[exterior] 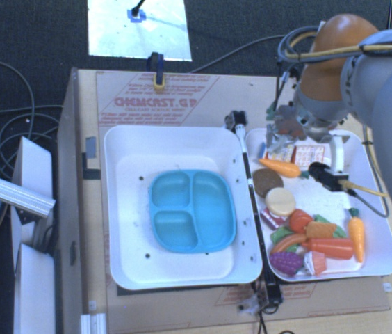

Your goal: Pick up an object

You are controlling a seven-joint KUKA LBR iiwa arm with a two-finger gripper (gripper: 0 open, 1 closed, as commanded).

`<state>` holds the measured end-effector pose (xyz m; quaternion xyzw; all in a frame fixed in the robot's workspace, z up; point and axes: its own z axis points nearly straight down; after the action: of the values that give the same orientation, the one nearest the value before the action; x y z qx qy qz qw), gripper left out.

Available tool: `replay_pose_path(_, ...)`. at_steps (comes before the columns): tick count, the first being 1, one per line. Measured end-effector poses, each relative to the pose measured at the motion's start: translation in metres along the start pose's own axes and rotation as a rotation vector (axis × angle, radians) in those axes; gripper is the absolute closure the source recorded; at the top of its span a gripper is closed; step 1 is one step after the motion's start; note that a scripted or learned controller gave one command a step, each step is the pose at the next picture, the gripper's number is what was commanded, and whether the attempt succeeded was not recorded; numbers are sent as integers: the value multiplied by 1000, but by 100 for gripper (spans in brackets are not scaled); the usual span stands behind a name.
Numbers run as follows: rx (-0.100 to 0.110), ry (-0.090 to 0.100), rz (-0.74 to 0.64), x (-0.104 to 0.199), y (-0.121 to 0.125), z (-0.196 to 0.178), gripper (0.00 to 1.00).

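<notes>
The gripper (284,132) hangs low over the right bin (384,239), near a carrot (280,166); nothing looks lifted (finger state: cannot tell).

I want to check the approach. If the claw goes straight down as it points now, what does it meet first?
Probably the orange carrot just below the claw, at the far end of the right bin; depth is unclear.

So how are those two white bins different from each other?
The left bin holds a single item, a blue divided plate lying flat; the right bin holds a crowded heap of toy food, carrots among them. The gripper is down over the right bin's far corner, not the left bin. Both are shallow, white and side by side.
</notes>
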<state>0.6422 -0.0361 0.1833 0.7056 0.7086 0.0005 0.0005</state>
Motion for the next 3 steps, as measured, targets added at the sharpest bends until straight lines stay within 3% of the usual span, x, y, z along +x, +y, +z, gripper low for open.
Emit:
replay_pose_path(1, 2, 0, 0, 0, 0, 1, 0)
replay_pose_path(2, 3, -1, 3, -22, -74, 1, 0)
replay_pose_path(3, 4, 0, 3, -53, -19, 76, 0)
